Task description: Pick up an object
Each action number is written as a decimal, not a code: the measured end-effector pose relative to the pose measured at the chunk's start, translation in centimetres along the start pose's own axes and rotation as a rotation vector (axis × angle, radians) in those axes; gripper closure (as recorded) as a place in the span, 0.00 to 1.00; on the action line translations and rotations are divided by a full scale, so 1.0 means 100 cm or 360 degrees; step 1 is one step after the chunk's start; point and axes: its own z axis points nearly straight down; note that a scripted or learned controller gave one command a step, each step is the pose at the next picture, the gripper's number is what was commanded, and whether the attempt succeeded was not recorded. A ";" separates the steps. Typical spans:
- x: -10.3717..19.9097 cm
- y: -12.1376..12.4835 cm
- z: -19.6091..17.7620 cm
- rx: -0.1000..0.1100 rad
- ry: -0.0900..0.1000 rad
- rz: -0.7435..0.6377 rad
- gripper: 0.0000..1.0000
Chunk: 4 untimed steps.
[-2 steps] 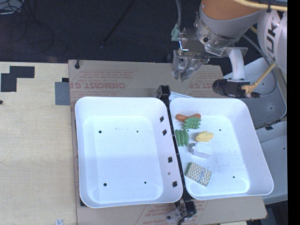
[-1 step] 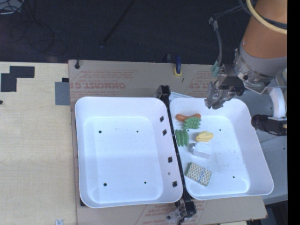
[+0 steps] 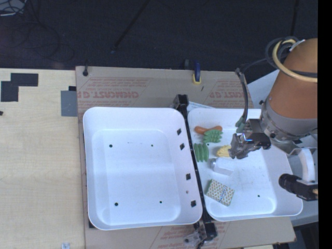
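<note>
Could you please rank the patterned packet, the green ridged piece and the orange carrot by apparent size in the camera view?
1. patterned packet
2. green ridged piece
3. orange carrot, partly hidden and close to the second in size, so unsure.

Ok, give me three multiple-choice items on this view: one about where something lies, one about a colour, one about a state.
1. Which shallow white bin holds the small objects?
A. the bin on the view's left
B. the bin on the view's right
C. both bins

2. What colour is the carrot-shaped toy's body?
A. blue
B. orange
C. white

3. How does the flat patterned square packet lie?
A. flat on the bin floor
B. clamped in the gripper
C. on the cardboard outside the bins

Key: 1 B, the objects all sit in the right bin, beside the left bin. 2 B, the carrot toy is orange with green leaves. 3 A, the packet rests on the floor near the front, apart from the two-finger gripper.
</note>
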 end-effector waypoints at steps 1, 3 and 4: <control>0.056 -0.012 -0.005 -0.0003 0.0000 -0.0006 1.00; 0.125 0.007 -0.047 -0.0003 -0.0002 -0.0001 1.00; 0.156 -0.013 -0.151 -0.0010 -0.0001 -0.0005 1.00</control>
